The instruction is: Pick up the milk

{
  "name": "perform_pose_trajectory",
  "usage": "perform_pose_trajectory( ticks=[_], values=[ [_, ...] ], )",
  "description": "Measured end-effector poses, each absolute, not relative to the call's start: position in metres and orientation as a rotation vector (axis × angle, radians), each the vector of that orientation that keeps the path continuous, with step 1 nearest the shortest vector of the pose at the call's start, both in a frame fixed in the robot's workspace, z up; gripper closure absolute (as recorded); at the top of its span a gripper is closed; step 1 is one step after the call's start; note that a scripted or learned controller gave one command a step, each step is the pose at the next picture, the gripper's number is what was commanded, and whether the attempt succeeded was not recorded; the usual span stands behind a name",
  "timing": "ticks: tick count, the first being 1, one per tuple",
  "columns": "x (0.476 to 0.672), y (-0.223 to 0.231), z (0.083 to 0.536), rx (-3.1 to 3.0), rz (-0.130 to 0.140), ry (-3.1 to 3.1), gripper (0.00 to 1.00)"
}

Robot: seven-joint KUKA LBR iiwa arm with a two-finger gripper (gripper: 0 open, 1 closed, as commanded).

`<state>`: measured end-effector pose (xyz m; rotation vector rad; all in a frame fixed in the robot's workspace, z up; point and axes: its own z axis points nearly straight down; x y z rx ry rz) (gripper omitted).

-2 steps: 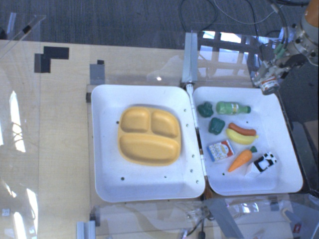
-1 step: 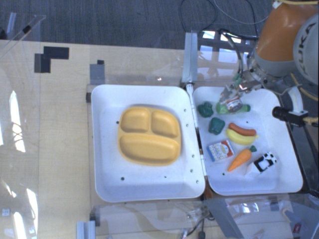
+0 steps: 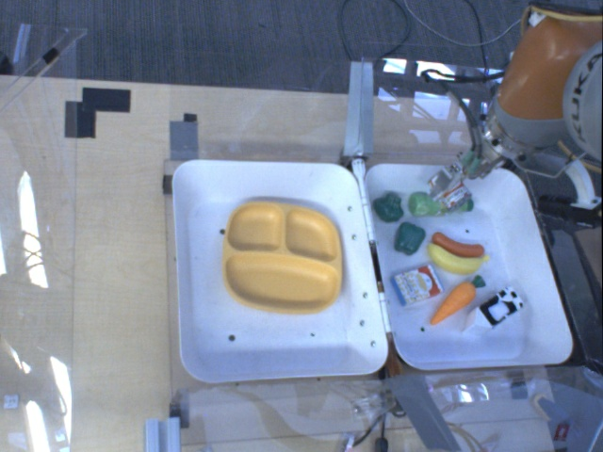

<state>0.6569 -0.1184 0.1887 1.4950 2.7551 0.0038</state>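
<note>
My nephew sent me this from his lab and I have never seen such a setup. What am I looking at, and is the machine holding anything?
This is one picture from a camera fixed above a bench, looking down at a slant. The grey and orange shape at the upper right is a robot arm; its gripper, a two-finger claw, hangs over the far edge of the right bin. I cannot tell whether it holds anything.

Two shallow white bins sit side by side. The left bin holds a yellow divided tray. The right bin holds toy food: three green vegetables, a hot dog, a banana, a carrot, a small red and white box and a black and white milk carton. The milk carton, its target, lies near the front, apart from the gripper.
</note>
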Motion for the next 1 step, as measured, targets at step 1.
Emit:
perform_pose_trajectory(
  ticks=[1],
  values=[
    [0.6489, -0.1232, 0.2043, 1.553, 0.005, 2.722, 1.00]
  ],
)
